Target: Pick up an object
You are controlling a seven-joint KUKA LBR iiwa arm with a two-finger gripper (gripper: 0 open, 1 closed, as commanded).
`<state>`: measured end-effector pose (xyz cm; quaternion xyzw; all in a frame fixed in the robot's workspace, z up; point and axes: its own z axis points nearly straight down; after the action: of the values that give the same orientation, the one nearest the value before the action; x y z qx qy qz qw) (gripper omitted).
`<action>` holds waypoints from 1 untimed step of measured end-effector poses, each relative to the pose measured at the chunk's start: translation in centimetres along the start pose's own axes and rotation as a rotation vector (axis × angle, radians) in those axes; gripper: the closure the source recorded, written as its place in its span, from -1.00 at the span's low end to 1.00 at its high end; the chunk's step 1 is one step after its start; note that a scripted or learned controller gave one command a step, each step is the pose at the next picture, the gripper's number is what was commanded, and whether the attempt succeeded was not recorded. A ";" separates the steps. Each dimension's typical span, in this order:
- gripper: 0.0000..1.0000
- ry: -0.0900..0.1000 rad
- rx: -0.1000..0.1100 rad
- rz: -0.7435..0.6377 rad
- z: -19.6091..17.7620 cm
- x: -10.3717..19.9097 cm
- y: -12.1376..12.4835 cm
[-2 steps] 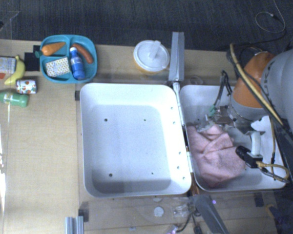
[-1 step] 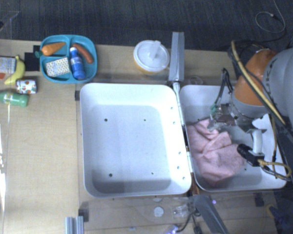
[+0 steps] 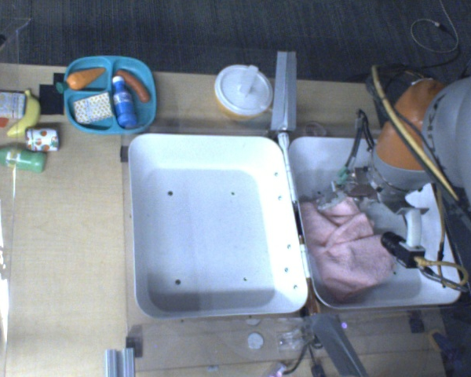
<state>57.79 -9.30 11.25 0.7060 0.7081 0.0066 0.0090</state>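
While the pincer [image 3: 339,193] sits low in the right bin [image 3: 432,289], at the 12 o'clock edge of the pink cloth [image 3: 345,246], whether it grips cannot be told. At 10 o'clock on the tabletop [image 3: 63,250] stands a blue divided tray [image 3: 110,93]; a white lidded cup [image 3: 243,91] at 12. No writing is legible.

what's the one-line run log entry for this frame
arm: over right bin | gripper: low, at pink cloth | fingers: unclear | hold: not confirmed | left bin: untouched
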 end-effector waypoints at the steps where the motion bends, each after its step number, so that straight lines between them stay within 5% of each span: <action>1: -1.00 0.001 0.008 -0.116 2.2 1.0 0.6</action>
<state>58.44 -8.33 9.09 0.6638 0.7479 0.0037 0.0060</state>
